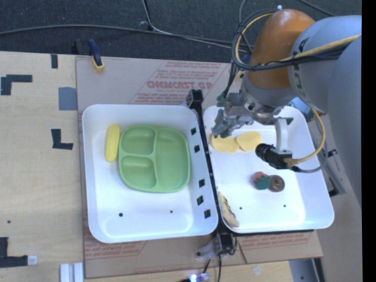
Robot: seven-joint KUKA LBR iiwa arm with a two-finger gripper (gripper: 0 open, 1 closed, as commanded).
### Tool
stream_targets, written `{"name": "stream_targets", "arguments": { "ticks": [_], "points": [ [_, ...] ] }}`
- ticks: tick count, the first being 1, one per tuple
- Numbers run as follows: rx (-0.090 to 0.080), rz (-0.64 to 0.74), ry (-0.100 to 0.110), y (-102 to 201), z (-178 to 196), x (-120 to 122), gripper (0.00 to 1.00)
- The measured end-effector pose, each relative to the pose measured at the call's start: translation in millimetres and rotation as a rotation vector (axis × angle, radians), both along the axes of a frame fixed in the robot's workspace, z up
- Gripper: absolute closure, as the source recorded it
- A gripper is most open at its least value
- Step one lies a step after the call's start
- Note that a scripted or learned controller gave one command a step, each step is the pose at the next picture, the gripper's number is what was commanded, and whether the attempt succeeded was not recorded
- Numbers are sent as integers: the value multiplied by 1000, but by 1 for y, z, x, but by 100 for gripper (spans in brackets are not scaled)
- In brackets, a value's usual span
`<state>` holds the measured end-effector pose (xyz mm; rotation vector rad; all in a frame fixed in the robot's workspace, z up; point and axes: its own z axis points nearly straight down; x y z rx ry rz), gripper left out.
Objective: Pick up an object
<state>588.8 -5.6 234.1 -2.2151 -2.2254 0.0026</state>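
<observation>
yellow pieces lie in the right bin under the jaws; their spread can't be told.

Yellow piece partly under the hand

Light falls evenly from above, bright and diffuse, with no hard glare. The two white bins are near overexposed, their walls losing detail. The orange band above the fingers carries a soft highlight on its top. A faint shadow lies under the fingers on the bin floor. The picture is low in resolution and slightly soft throughout; the dark floor beyond the worktop is grainy.
</observation>
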Motion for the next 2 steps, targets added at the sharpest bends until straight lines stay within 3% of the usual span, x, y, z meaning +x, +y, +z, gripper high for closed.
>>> {"name": "stream_targets", "arguments": {
  "ticks": [2],
  "points": [
    [1,2,-1,97,8,-8,100]
  ]
}}
